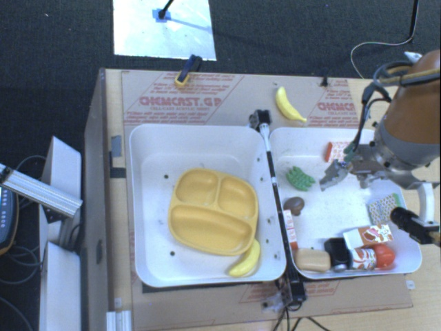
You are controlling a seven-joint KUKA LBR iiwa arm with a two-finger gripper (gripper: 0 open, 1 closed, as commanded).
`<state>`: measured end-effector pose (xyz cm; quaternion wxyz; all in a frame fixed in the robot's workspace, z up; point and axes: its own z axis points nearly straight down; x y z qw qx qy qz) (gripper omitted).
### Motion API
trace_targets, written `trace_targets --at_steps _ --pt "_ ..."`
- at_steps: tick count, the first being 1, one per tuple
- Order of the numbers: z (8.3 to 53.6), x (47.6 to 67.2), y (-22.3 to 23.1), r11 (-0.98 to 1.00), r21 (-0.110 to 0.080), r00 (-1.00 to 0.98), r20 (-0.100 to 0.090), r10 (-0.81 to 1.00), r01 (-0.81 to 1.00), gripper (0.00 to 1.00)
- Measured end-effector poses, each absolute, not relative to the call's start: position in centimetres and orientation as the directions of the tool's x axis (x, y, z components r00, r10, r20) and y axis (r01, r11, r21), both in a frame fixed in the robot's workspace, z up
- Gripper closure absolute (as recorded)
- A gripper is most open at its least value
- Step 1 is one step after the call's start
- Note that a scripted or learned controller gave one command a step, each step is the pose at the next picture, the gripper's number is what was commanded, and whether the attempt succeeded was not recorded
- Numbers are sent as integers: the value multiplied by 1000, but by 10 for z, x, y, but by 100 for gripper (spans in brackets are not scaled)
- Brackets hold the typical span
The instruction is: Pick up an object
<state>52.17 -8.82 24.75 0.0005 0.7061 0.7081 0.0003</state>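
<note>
My gripper hangs over the right bin, near its middle and toward the back. A green leafy toy lies just left of it, and a brown mushroom-like piece sits lower left. An orange and white packet lies behind the gripper, partly hidden by it. I see nothing held in the gripper.
Along the right bin's front sit a tan bun, a black item, a juice carton and a red tomato. A patterned pad lies under the arm. The left bin holds a yellow divided plate and a banana. Another banana lies on the bench behind.
</note>
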Motion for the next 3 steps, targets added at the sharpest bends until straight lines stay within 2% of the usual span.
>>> trace_targets --at_steps 1,2,3 --pt "258 523 -88 5 4 -5 0 1000 1000 100" --pt "183 544 -26 3 -1 -3 1 1000 1000 100" --pt "184 527 47 3 0 -3 2 1000 1000 100"
